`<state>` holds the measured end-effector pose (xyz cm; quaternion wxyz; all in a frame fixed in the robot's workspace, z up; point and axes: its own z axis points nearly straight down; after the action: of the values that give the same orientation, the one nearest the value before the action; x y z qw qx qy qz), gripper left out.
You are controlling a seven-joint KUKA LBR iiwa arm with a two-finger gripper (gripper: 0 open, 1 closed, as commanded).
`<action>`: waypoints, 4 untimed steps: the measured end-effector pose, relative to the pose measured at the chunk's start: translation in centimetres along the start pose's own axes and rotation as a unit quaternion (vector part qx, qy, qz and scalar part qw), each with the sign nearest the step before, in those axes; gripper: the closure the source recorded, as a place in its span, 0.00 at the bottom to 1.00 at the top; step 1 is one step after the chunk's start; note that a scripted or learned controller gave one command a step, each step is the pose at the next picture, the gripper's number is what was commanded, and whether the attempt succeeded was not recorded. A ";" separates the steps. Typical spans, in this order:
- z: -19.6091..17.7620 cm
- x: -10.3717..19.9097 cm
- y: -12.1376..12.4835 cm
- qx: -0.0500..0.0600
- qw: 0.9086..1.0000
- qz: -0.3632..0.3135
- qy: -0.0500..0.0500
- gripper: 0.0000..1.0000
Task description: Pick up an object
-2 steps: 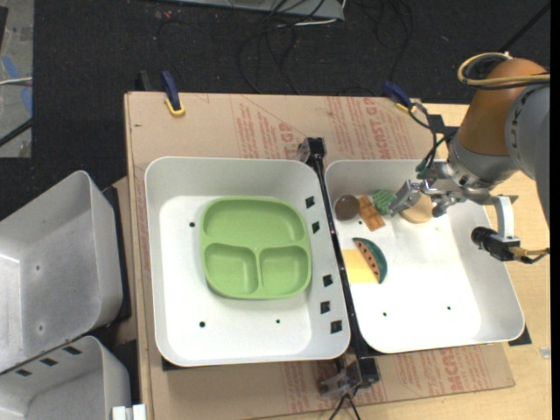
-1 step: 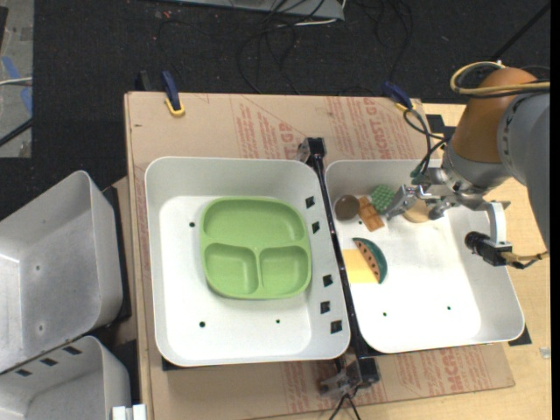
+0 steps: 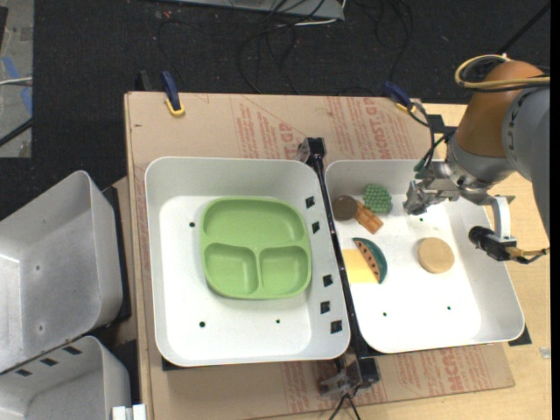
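Your gripper (image 3: 418, 201) hung low over the far side of the right bin (image 3: 490, 318), and you could not tell from this angle whether it was released or clenched. Nothing showed in its grasp. The tan disc (image 3: 435, 255) lay near it on the bin floor. Further left sat a green knobbly ball (image 3: 378, 198), an orange piece (image 3: 368, 221), a brown round thing (image 3: 345, 207) and a yellow block (image 3: 356, 267). A green divided plate (image 3: 256, 248) filled the left bin (image 3: 175, 322).
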<state>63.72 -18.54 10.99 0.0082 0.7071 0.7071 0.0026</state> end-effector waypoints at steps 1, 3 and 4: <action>-5.7 -0.3 1.3 0.003 1.000 -0.002 0.003 1.00; -14.7 -1.1 1.1 0.004 1.000 -0.001 0.003 1.00; -15.4 3.8 -0.7 0.007 1.000 -0.004 0.005 1.00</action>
<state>62.77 -14.64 26.38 -0.0001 0.7045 0.7098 0.0007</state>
